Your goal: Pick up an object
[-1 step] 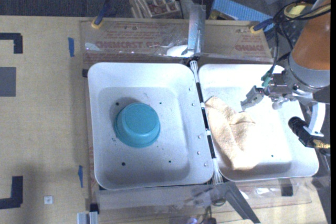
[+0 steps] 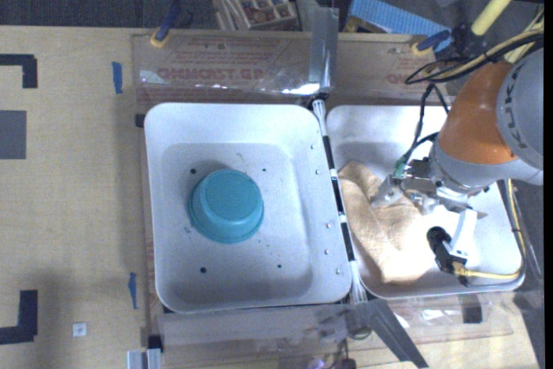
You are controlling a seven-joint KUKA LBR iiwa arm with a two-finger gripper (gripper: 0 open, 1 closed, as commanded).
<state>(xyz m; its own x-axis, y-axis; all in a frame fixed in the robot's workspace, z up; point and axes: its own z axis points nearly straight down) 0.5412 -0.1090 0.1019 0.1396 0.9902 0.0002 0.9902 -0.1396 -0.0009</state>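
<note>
Pincer: hung low in the right bin, its metal tip over the upper edge of the cloth; whether it was open, closed or gripping anything could not be told from this slant.
Arm: grey, with an orange band above the wrist, reached in from the right and bent down over the right bin (a black cable looped behind it).
Cloth: beige, crumpled, lay in the left half of the right bin, running from near the middle down to the front wall, just beside the divider between the bins.
Bowl: teal, upside down, sat alone near the middle of the left bin, well apart from the pincer.
Left bin: white, shallow, with a few small dark specks on its floor.
Right bin: white, touching the left bin along their shared edge.
Bench: pale wood, with black tape marks and small blue tape pieces to the left of the bins.
</note>
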